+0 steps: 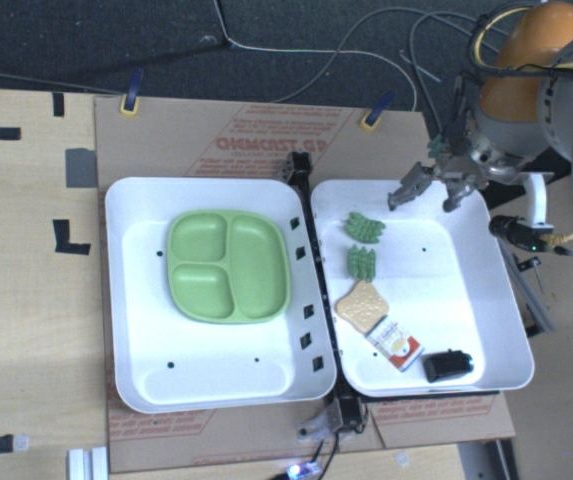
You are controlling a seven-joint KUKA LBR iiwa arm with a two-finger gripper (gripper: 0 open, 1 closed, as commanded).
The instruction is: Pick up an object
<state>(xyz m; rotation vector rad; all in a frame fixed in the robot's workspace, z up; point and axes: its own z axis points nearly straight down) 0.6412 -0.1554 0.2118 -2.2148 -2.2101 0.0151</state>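
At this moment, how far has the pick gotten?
Nothing looks picked yet. The hand hangs open over the right bin's far edge, holding nothing. The green toys, cracker, packet and black block all lie in the bin. Descent, grasp and lift remain.

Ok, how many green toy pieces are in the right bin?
2. One green piece lies near the right bin's upper left; the other sits just below it, above the cracker.
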